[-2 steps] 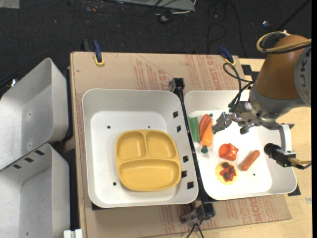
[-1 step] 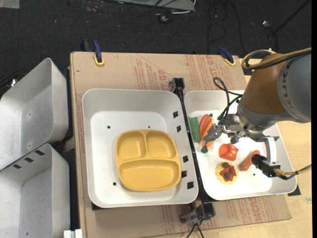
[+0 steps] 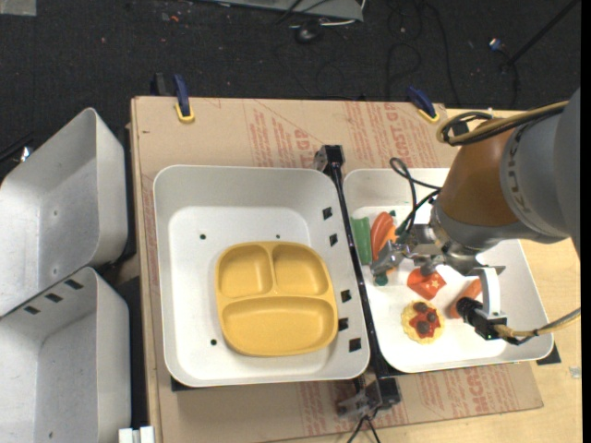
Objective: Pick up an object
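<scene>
Camera view shows our gripper (image 3: 417, 258) low in the right bin (image 3: 531, 275), at about 12 o'clock from the small red toy (image 3: 426, 283). We cannot tell how the claw is set. We think the toy is light, hard and a bit slippery, so we should pinch its flat sides.

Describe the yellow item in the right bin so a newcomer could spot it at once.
Start at the right bin, under the arm. Near its front edge lies a small round yellow toy food with dark red bits on top. The red piece just behind it and the orange carrot farther back lack that yellow base.
</scene>
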You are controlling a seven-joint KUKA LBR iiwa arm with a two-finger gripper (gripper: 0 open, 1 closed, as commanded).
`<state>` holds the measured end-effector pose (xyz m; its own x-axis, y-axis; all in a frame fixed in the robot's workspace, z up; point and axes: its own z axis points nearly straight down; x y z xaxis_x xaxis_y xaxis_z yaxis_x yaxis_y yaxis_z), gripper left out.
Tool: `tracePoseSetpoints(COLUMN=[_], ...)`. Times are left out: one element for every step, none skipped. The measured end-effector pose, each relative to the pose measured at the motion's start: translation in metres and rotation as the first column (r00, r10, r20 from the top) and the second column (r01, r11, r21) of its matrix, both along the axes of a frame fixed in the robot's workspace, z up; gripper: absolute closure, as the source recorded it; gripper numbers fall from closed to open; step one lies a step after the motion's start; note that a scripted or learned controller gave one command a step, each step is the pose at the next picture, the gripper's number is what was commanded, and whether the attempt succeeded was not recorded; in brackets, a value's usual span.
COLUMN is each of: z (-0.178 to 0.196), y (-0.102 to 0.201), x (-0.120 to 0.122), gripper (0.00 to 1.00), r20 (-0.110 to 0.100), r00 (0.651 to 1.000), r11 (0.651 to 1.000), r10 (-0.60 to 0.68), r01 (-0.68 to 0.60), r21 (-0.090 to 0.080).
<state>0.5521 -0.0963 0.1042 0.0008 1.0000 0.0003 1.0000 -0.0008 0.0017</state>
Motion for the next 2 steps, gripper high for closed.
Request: tracePoseSetpoints(z=[0.008,0.058], y=[0.0,0.004], x=[0.0,-0.008], gripper=[1.0,1.0], r20=[-0.001,0.002], r00=[1.0,1.0], r11=[1.0,1.0], r10=[-0.002,0.003], r01=[0.002,-0.003], r21=[0.0,-0.001])
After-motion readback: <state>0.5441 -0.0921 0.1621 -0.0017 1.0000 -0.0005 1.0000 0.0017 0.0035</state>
